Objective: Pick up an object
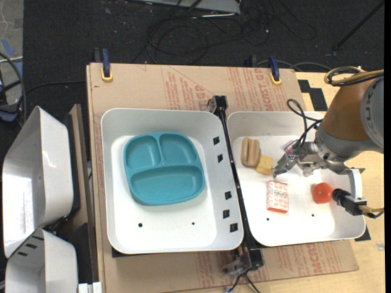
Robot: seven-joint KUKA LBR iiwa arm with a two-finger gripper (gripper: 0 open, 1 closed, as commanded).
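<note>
Two white bins sit side by side on the counter. The left bin [116, 182] holds a teal divided plate [164, 167]. The right bin [269, 122] holds a tan bread piece [250, 151], a yellow cube [265, 165], a red-and-white packet [277, 196] and a red ball [322, 192]. The pincer [282, 167] hovers just beside the yellow cube; whether it grips anything cannot be told.
</note>
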